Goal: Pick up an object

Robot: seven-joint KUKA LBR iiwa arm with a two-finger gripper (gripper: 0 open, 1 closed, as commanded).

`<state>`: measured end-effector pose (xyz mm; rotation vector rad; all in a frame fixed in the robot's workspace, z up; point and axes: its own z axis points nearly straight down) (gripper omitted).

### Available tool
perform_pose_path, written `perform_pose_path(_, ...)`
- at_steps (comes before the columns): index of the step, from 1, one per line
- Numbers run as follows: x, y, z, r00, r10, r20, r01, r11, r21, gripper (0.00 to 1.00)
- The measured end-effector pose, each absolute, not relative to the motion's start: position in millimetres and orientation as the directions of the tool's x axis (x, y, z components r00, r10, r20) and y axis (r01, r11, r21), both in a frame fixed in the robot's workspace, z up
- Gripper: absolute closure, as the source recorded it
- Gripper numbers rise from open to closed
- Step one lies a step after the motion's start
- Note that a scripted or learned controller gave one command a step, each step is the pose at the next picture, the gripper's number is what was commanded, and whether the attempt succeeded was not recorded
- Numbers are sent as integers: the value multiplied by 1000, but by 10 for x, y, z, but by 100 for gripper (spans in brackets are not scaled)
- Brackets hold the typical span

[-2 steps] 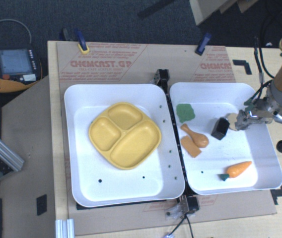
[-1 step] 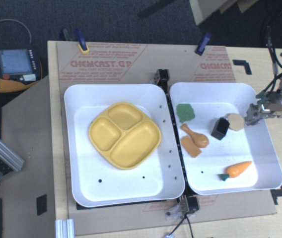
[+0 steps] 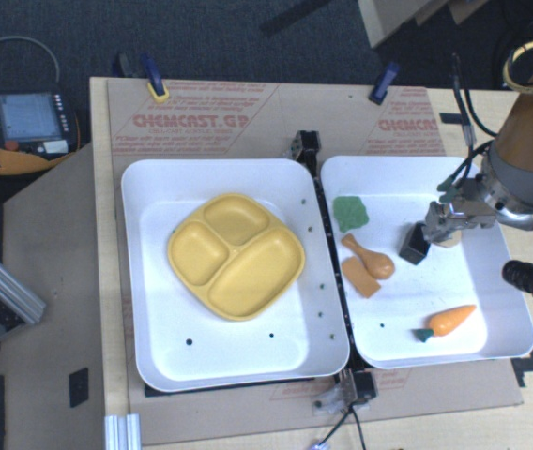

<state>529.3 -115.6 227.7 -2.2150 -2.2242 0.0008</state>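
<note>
As the gripper [image 3: 443, 225] hangs over the upper right part of the right bin [image 3: 407, 331], you have nothing lifted yet. No object shows in its grasp, and whether it is spread or closed can't be told from this slant (wrist hardware sits in the way). The candidates all lie on the bin floor. The green piece [image 3: 350, 213] is at the upper left of that bin, near the divider. The drumstick [image 3: 370, 257] is just below it, with a tan-orange chunk [image 3: 360, 279] touching or just beside its lower edge. The carrot [image 3: 450, 320] is near the front edge, well apart from the rest. The drumstick looks nearest the gripper, off to its left in the view. My read is that the task is at the approach stage, so choosing, descending, closing and lifting are all left for you. The left bin [image 3: 144, 279] holds a yellow divided plate [image 3: 236, 255], lying flat with nothing in its three wells. Surface: both bins are shallow, white and smooth, side by side on a brown board [image 3: 248, 111] with red lettering, pinned at the back by two blue clamps [image 3: 154, 75]. Room: a dark floor [image 3: 201, 17] beyond the board, and a pendant [image 3: 24, 122] with a looped cable parked far left.
</note>
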Motion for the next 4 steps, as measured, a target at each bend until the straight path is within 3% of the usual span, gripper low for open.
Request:
perform_pose_path(1,5423,-677,2267,-4,1000,0,1000,4,1,100)
perform_pose_path(4,5490,757,2319,-2,1000,0,1000,2,1,100)
